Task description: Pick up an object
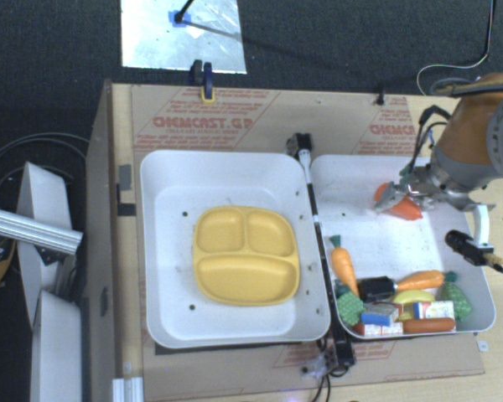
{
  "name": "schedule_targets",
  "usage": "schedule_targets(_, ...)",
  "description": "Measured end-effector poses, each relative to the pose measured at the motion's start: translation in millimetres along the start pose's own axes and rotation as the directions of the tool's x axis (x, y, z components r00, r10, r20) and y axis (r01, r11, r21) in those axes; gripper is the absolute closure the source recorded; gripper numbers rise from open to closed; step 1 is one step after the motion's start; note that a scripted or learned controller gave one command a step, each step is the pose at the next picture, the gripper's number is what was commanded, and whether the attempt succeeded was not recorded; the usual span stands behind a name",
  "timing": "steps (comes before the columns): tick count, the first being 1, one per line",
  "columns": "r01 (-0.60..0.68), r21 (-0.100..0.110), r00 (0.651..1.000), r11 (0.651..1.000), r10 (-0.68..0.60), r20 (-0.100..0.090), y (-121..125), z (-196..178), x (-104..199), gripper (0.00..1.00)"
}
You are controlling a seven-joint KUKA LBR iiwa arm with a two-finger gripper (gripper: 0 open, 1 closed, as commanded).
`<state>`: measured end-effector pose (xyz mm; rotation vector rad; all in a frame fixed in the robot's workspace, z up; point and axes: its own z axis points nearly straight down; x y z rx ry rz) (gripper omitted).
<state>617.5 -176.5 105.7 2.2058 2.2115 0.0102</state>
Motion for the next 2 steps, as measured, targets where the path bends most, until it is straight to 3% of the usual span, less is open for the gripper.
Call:
schedule_targets(1,0.002,0.014,1.0,1.0,-0.002,-0.008,32,21,43,0.0)
schedule_targets(2,0.002,0.014,1.0,1.0,-0.002,-0.008,43,21,53,0.0)
